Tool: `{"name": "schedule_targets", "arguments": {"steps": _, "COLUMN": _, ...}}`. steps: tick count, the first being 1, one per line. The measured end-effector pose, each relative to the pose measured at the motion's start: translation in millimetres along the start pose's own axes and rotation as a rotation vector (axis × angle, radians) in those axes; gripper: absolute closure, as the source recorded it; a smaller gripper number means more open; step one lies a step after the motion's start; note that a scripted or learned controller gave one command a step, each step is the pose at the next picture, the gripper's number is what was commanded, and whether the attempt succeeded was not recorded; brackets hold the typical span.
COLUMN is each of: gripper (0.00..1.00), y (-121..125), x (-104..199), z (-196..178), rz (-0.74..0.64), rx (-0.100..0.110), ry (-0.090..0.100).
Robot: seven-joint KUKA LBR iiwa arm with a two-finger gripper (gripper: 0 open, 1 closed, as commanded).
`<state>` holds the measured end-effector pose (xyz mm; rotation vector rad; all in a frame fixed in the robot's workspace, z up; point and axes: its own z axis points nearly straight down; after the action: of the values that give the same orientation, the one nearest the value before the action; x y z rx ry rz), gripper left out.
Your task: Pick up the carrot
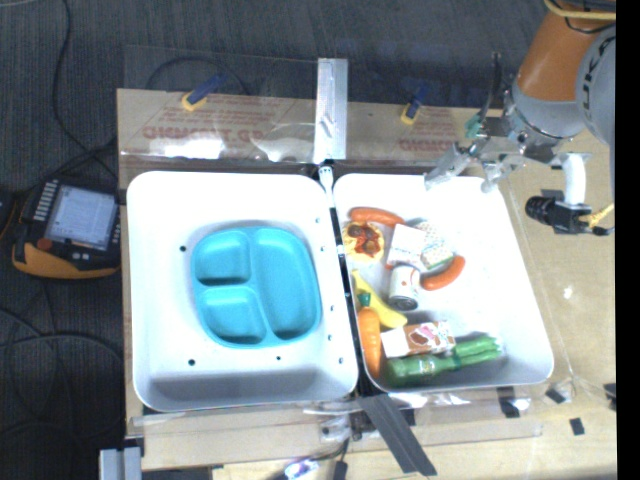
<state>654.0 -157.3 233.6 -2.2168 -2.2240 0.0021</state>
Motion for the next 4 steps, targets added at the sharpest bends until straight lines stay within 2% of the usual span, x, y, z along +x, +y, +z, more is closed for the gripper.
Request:
{"name": "schedule_targets", "arguments": {"steps": 1, "gripper": 0.00, "y": -40, "x": 50, "z": 126, "rz": -0.131, "rx": -0.022, "ry": -0.006}}
{"name": "schedule_targets", "arguments": {"steps": 2, "gripper": 0.00, "y": 0, "x": 28, "z": -176, "rz": 0.027, "rx": -0.001, "ry": -0.005}}
{"name": "schedule_targets", "arguments": {"steps": 3, "gripper": 0.00, "y": -12, "x": 173, "z": -144, "rz": 0.230, "rx": 0.001, "ry": -0.001}}
{"name": "schedule_targets", "arguments": {"steps": 4, "gripper": 0.00, "y": -30, "x": 292, "z": -200, "rz": 0.169, "rx": -0.001, "ry": -0.002}}
